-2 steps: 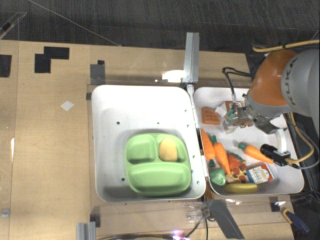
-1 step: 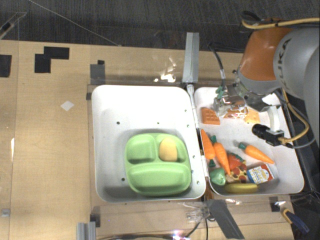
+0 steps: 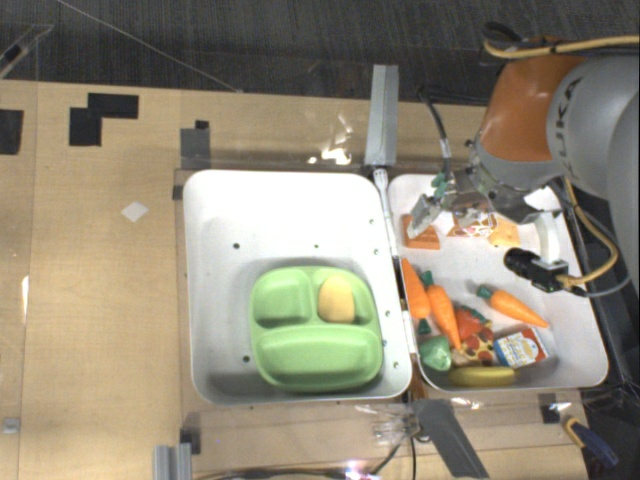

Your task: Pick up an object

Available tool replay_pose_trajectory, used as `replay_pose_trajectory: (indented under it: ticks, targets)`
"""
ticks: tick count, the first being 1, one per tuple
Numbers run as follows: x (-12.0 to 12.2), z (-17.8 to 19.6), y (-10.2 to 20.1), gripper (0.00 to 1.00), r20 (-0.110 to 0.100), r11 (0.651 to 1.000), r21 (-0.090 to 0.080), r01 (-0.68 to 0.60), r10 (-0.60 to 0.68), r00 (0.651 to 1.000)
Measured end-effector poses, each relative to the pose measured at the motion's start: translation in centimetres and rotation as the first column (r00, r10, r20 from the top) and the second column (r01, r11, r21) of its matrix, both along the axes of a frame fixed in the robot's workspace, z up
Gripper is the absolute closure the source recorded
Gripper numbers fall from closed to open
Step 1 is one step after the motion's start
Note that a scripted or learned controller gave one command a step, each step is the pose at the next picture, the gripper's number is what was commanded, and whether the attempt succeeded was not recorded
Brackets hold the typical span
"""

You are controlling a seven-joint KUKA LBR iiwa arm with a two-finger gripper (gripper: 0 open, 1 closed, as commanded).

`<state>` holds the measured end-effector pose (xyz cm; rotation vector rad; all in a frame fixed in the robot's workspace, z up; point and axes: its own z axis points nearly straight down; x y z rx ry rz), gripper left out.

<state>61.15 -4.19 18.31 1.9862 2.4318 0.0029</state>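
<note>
Orange toy carrots (image 3: 432, 308) lie heaped with other play food against the left wall of the right bin (image 3: 590, 343), a likely target. The pincer (image 3: 440, 206) hangs above that bin's far corner; whether it is apart or together, I cannot tell. Nothing looks gripped.

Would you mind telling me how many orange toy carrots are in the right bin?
3: two orange plastic carrots side by side along the right bin's left wall, one lying apart toward its right. Others may hide in the pile.
</note>
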Motion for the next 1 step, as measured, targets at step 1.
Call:
replay_pose_trajectory:
  ticks: [1]
  targets:
    - [-1.96,-9.07,-8.51,0.00,0.002,0.999,0.000,-0.049,0.049,0.999]
